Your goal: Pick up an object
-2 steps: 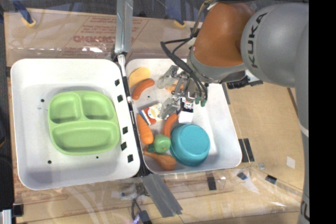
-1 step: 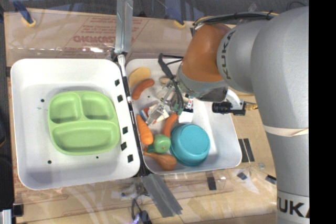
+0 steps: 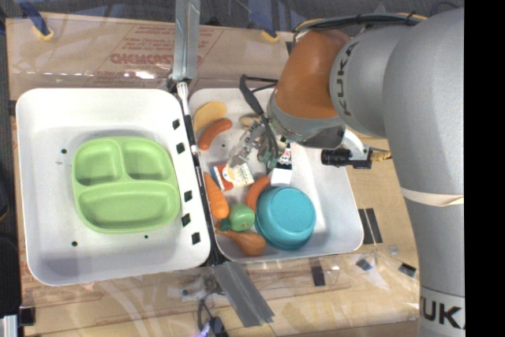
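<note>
We look down on two shallow white bins set side by side. The left bin (image 3: pixel 39 170) holds a green divided plate (image 3: pixel 125 184), lying flat near its middle. The right bin (image 3: pixel 343 209) carries the clutter: a blue bowl (image 3: pixel 286 217) near its front edge, an orange carrot (image 3: pixel 217 200) along the wall shared with the left bin, a small green item (image 3: pixel 241 219) just beside the bowl, a brownish piece (image 3: pixel 245 242) at the front, a sausage (image 3: pixel 214 132) and a pale yellow piece (image 3: pixel 207 114) toward the back, and a small white-and-orange packet (image 3: pixel 235 174) near the centre.

The grey arm (image 3: pixel 418 99) enters from the right, its orange band (image 3: pixel 314 79) above the wrist, and the gripper (image 3: pixel 256 144) hangs low over the middle of the right bin — just above the packet and beside the sausage. We cannot tell how far it is open, nor whether anything sits in its grasp (the metal parts blur against the items below). A second orange piece (image 3: pixel 259 189) lies between the packet and the bowl.
</note>
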Controlling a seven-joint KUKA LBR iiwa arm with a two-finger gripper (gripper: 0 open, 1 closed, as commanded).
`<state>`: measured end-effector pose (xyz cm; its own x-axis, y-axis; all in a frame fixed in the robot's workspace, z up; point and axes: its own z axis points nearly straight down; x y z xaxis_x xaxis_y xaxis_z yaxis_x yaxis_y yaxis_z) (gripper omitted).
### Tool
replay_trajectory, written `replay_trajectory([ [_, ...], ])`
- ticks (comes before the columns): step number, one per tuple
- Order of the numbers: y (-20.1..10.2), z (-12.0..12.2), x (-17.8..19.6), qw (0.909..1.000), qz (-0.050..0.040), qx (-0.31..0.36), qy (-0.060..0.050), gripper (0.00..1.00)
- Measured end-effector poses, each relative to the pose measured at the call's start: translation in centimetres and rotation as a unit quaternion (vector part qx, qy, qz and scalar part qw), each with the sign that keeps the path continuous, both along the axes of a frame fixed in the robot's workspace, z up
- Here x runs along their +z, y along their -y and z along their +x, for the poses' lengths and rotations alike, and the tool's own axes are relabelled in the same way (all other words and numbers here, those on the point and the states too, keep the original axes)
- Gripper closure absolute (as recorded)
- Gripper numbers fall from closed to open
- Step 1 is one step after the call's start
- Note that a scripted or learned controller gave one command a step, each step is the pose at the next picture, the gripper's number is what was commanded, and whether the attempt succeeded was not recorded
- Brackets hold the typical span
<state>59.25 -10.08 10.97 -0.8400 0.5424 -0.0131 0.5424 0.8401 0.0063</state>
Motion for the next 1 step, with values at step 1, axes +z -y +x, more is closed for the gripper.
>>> replay_trajectory([
  [1,-0.99,3.28,-1.73,0.9849,0.0019,-0.173,-0.006,1.00],
])
